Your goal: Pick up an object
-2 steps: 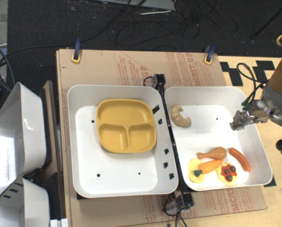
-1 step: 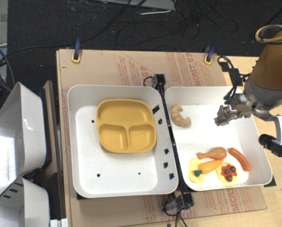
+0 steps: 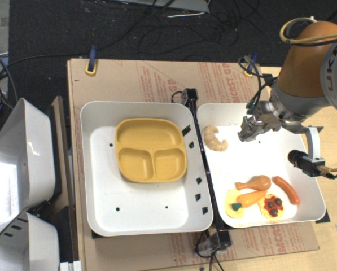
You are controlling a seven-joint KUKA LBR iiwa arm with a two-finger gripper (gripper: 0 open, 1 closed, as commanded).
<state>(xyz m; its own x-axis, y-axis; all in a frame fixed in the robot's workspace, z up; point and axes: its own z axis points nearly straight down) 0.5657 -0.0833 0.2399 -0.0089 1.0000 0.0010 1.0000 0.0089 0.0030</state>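
My gripper (image 3: 248, 132) hangs over the back of the right bin (image 3: 236, 113), pointing down, with nothing seen between its fingers. A pale croissant (image 3: 215, 139) lies to its left, near the bin's left wall. Toward the front of the same bin lie a chicken drumstick (image 3: 254, 183), an orange carrot (image 3: 248, 198), a red sausage (image 3: 286, 189) and a yellow piece with red berries (image 3: 273, 206), grouped close together.
The left bin (image 3: 100, 208) holds a yellow divided plate (image 3: 151, 150). A black camera-like part (image 3: 303, 161) juts from the arm over the right bin's right side. White tubs (image 3: 21, 162) stand off the bench at the left.
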